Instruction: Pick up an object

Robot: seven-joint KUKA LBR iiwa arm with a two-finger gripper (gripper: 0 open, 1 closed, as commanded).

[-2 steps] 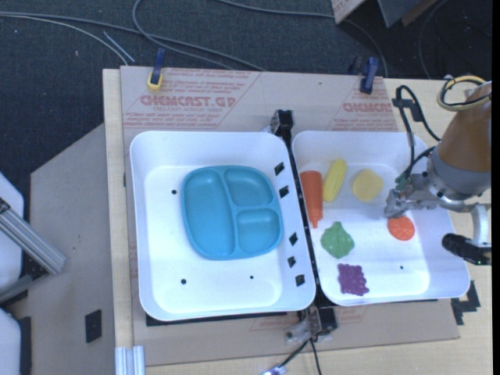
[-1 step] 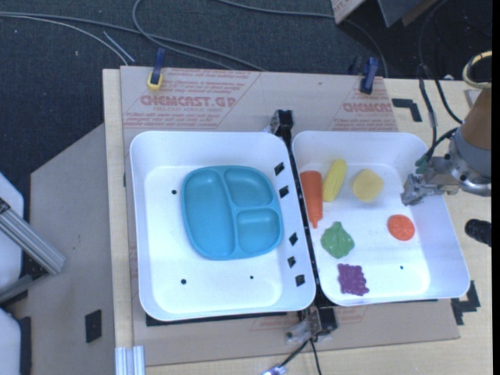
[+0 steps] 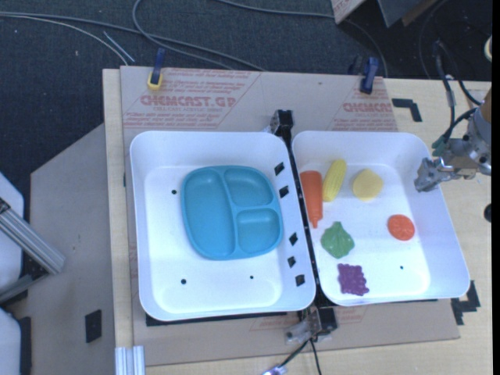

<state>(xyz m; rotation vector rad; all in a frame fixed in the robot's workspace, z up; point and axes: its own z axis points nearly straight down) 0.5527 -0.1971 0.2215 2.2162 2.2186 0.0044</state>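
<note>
Nearest the camera in the right white bin (image 3: 449, 276) lies a purple grape bunch (image 3: 352, 279). Beyond it sit a green leafy vegetable (image 3: 337, 240) and a round orange-red fruit (image 3: 401, 227). Farther back lie an orange carrot (image 3: 312, 196), a yellow corn cob (image 3: 334, 180) and a yellow lemon (image 3: 367, 184). The left white bin (image 3: 152, 287) holds a blue sectioned plastic plate (image 3: 231, 211). The metal gripper (image 3: 428, 174) hovers over the right bin's far right edge, gripping nothing; how wide it stands cannot be told.

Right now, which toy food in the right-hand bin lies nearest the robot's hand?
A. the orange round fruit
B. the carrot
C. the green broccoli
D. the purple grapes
A: the orange round fruit lies just below and left of the hand at the bin's right wall, while the grapes, carrot and broccoli sit farther left.
</note>
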